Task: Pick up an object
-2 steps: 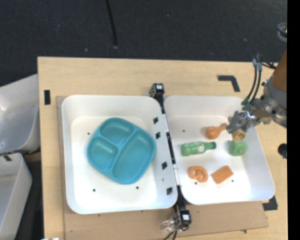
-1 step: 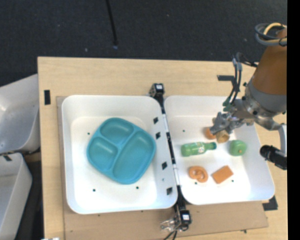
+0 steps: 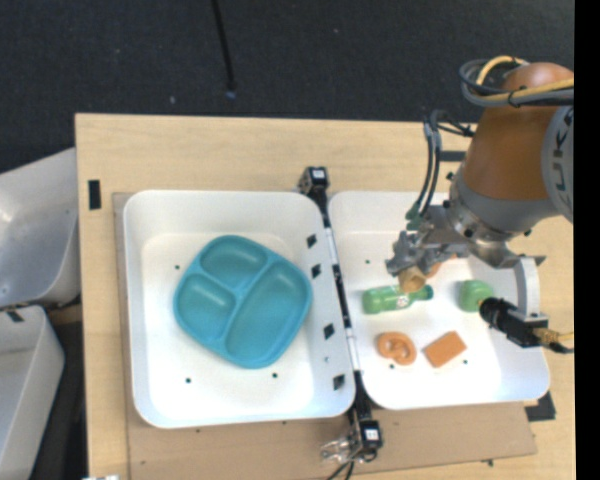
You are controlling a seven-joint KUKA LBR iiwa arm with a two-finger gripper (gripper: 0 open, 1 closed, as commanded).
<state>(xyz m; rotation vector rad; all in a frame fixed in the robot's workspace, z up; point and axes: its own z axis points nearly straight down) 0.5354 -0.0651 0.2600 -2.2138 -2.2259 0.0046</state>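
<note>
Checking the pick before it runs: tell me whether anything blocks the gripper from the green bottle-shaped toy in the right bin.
Nothing visible does. The gripper hangs directly over the right end of the green bottle-shaped toy in the right white bin. The orange pretzel-shaped toy and orange flat block lie apart, nearer the front.

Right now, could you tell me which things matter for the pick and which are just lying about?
In play: claw; green bottle beneath it; green piece; orange pretzel; orange block.
Lying about: blue divided plate in the left bin.
</note>
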